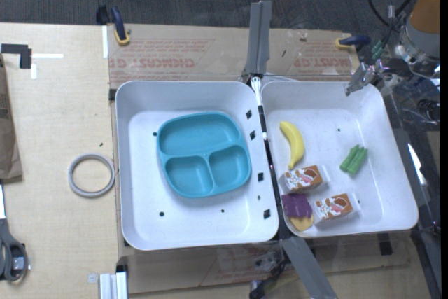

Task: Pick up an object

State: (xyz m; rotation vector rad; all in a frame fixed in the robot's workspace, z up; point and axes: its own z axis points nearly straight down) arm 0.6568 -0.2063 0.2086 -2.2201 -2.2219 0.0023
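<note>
Overhead, the gripper [362, 77] hung above the right bin's [392, 150] far right corner, jaw state unreadable, well apart from the banana [293, 142], green piece [353, 159] and two cartons; best approach judged: descend squarely over the isolated green piece.

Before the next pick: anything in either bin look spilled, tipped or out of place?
Nothing stands out. The blue tray lies flat in the left bin; banana, green piece and two cartons lie loose in the right bin.
</note>
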